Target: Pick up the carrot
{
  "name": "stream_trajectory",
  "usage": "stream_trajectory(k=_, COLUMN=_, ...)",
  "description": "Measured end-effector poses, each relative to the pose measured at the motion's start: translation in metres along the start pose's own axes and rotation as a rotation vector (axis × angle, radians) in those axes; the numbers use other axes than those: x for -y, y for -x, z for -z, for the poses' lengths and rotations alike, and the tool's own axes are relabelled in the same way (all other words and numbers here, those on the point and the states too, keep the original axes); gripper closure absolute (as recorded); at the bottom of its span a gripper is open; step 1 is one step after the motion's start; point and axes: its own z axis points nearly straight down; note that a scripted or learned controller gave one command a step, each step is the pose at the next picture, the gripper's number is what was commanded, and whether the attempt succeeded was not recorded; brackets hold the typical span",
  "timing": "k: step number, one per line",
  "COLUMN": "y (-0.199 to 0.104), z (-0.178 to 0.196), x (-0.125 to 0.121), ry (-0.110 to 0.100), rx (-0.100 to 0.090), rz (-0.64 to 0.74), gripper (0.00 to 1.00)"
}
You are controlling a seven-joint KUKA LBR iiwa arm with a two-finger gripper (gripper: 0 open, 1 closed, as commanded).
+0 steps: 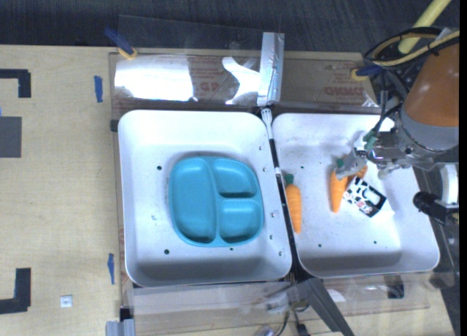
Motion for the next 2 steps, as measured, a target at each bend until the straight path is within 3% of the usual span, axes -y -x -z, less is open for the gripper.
stream_trajectory(k=1, y=0.009, z=-0.081, x=-0.003, ry=0.037, rx=0.011, rz=-0.025, gripper=0.0)
stream_trajectory(k=2, y=0.007, z=-0.091, x=-0.002, ry=0.054, rx=0.022, rz=-0.027, gripper=0.0)
